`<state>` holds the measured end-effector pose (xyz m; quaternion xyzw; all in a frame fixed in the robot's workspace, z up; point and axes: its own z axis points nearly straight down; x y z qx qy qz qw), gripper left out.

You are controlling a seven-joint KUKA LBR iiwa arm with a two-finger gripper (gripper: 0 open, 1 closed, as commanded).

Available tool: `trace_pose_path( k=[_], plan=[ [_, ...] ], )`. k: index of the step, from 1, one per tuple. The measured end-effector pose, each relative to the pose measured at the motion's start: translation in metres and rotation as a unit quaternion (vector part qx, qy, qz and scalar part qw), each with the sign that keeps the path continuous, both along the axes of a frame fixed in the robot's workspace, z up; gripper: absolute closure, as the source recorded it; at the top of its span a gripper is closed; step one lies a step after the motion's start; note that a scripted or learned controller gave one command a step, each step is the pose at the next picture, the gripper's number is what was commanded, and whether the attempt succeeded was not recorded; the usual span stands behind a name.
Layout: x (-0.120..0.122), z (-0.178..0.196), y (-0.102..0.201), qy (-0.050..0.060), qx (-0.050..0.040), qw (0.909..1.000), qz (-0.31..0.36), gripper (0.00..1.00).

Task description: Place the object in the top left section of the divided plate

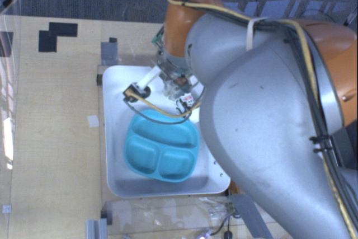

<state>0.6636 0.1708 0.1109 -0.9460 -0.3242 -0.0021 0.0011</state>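
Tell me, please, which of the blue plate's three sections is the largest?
The long section across the divided plate's upper edge, nearest the gripper; the other two are smaller, side by side below it.

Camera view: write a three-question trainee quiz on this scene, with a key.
1. True or false: the blue divided plastic plate lies inside a shallow white bin.
2. How many sections does the plate have? A) two B) three C) five
3. Fill in: the grey arm with the orange band hangs over the plate's ____ edge in the picture (top or bottom).

Key: 1 true; 2 B; 3 top.
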Motion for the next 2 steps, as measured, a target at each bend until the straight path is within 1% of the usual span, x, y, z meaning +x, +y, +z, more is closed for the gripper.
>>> trace_pose_path(
  k=[1, 2],
  plan=[
    [-0.092, 0.016, -0.016, 0.0, -0.0006, 0.996, 0.089, 1.0],
    [-0.054, -0.015, -0.04, 0.0, 0.0007, 0.9948, 0.101, 1.0]
  ],
)
